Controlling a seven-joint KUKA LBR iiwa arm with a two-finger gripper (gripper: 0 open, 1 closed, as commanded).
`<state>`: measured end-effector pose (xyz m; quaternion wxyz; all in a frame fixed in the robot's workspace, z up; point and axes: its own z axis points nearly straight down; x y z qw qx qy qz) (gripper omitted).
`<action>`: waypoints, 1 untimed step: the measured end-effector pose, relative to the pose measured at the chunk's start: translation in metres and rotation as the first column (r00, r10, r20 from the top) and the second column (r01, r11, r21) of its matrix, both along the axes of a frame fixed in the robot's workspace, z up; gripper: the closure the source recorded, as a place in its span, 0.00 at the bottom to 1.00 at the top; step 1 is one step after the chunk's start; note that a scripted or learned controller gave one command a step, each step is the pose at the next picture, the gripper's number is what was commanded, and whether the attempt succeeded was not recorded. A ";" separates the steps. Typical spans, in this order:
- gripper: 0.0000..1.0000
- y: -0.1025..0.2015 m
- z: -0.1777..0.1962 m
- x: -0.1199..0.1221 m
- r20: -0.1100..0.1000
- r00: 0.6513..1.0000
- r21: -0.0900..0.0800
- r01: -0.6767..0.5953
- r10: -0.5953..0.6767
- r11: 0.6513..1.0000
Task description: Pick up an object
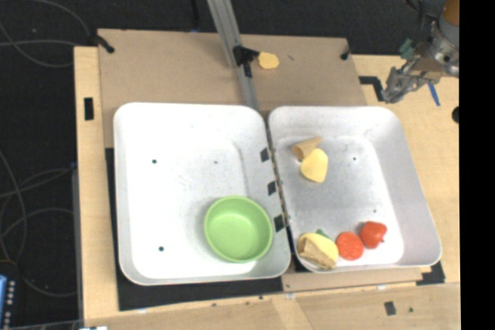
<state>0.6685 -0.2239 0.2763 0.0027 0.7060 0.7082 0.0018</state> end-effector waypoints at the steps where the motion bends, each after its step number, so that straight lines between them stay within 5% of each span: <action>1: 1.00 0.056 0.004 -0.010 -0.004 1.000 0.002 -0.004 0.004 1.000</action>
